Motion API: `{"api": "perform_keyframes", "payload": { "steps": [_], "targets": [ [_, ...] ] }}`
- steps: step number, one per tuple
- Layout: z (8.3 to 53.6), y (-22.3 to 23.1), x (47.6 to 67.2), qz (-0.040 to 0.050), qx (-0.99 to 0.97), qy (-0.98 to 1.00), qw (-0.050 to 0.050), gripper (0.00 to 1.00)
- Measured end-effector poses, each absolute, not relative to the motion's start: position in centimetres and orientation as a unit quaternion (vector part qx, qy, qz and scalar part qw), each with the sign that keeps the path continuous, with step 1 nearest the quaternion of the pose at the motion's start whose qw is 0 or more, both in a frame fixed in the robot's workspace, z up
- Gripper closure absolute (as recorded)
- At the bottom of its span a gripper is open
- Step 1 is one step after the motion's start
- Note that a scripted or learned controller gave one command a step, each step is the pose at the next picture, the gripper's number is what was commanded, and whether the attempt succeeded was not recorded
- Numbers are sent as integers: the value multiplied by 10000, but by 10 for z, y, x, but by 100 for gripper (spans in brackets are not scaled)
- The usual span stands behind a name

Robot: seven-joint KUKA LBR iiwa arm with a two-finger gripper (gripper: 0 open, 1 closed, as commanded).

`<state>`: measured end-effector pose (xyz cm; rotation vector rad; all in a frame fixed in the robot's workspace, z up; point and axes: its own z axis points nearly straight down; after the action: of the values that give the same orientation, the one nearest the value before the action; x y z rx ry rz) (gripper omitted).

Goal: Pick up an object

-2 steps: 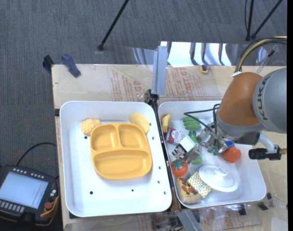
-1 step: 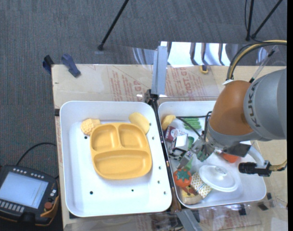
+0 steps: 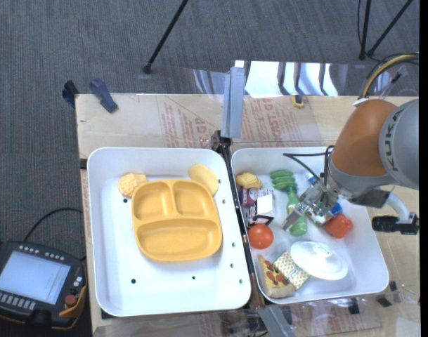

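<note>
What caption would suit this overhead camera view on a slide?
Grey-and-orange arm's gripper lowered among toy foods in the right bin; a yellow divided tray sits in the left bin.

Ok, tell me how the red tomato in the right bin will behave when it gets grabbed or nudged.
The tomato looks round and smooth, so a nudge would probably send it rolling across the right bin. Its glossy skin suggests plastic: likely light, stiff, and apt to slip out of a two-finger pinch. The pizza slice and white lid nearby may stop it.
</note>
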<state>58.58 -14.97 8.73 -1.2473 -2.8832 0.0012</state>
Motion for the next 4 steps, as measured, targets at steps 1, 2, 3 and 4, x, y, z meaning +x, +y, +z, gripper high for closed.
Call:
{"api": "perform_keyframes", "payload": {
  "steps": [1,2,3,4],
  "targets": [
    [97,-148,586,-1,-3950,-9187,6,100],
    [96,-148,586,-1,-3947,-9188,11,0],
    [106,-148,587,-2,-3932,-9194,7,100],
    [294,-176,603,-11,-4918,-8707,-47,100]
  ]
}}
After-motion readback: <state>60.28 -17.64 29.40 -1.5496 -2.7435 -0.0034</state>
